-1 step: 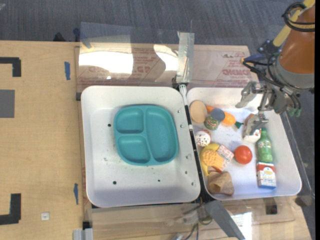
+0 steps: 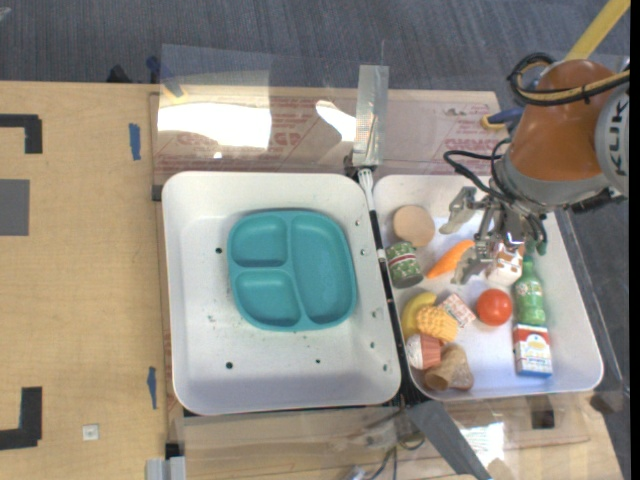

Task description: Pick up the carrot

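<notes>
The orange carrot lies slanted in the middle of the right bin, its tip pointing down-left. My gripper hangs just to the right of the carrot's thick end, low over the bin, under the orange-banded wrist. It looks open, with nothing held between the fingers. The carrot rests on the bin floor, apart from the gripper or barely touching one fingertip.
Crowded around the carrot are a beige egg, a green can, yellow corn, a red tomato, a green bottle and a juice carton. The left bin holds a teal divided plate.
</notes>
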Robot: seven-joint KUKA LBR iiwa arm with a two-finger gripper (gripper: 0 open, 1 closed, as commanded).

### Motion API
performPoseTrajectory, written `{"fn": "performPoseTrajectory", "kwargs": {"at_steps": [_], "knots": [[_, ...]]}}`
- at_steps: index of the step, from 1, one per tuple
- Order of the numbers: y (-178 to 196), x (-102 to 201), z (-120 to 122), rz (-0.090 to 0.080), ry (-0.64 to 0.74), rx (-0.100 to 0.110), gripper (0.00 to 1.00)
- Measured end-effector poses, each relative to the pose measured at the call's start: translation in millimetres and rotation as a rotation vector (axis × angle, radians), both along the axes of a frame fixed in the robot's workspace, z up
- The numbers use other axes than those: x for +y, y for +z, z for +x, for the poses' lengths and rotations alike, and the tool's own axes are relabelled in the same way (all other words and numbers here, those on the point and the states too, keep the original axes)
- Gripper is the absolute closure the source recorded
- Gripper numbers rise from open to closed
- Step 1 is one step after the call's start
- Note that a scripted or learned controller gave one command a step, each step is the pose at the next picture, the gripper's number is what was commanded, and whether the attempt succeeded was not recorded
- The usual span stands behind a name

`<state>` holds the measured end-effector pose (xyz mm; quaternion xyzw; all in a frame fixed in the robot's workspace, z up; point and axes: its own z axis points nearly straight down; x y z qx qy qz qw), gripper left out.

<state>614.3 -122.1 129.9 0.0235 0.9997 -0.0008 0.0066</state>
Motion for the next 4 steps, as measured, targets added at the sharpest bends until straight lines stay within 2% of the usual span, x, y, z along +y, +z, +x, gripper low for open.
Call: {"fn": "performPoseTrajectory", "kwargs": {"at_steps": [1,2,3,4], "knots": [[-40.5,18.1,-7.0,0.003,-0.102,0.003,0.00],[-40.3,29.0,-9.5,0.002,-0.130,0.003,0.00],[-26.1,30.6,-5.8,0.002,-0.127,-0.008,1.00],[153.3,52.4,30.5,-0.001,0.165,-0.006,1.00]]}}
